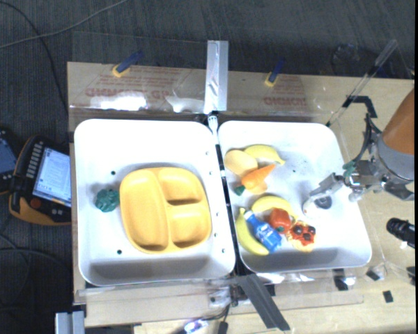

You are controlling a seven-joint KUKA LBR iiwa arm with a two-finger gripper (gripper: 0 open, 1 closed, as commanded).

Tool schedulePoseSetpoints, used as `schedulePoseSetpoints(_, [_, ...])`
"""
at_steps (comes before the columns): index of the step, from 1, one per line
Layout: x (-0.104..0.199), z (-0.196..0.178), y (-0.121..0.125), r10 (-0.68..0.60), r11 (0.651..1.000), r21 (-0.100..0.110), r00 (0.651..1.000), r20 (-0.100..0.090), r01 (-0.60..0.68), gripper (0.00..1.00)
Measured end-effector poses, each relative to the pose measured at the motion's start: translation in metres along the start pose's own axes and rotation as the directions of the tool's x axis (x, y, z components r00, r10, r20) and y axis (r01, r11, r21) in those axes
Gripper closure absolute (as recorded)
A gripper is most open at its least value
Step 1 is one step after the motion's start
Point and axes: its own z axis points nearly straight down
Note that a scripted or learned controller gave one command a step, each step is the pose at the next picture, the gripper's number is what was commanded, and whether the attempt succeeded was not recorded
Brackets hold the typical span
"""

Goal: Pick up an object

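Two shallow white plastic bins, smooth with a slight sheen. Yellow divided plastic tray looks matt. Yellow plastic bananas glossy, as is the orange plastic carrot. My metal claw reads dull grey. Dark floor carpet rough, woven.

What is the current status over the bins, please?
Tool low in right bin, nothing between its fingers. Toy food pile beside it, untouched. Yellow tray in left bin, out of the way.
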Motion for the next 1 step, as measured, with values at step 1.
schedulePoseSetpoints(1, [0.0261,0.0238,0.0172,-0.049,0.999,0.001,0.999,0.002,0.049,0.00])
